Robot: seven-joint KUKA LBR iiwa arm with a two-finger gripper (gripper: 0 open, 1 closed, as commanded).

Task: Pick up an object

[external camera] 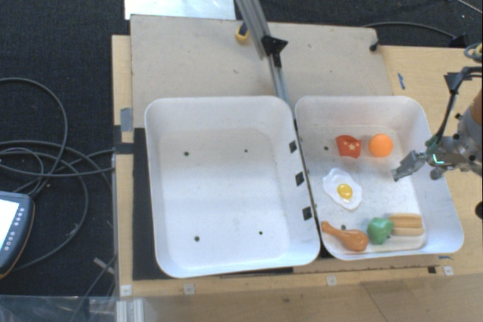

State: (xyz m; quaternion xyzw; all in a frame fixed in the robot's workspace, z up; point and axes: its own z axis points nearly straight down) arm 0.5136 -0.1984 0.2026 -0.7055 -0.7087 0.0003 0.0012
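The right bin holds several toy foods: a red piece, an orange ball, a fried egg, a brown drumstick, a green piece and a hot dog. My gripper hovers over the bin's right side, to the right of the orange ball and above the hot dog. It stands open with nothing between its fingers. The arm comes in from the right edge.
The left bin sits beside the right one, joined along a taped seam. A grey slanted pole runs from the top down to the bins' shared back corner. Cables and a tablet lie on the floor at left.
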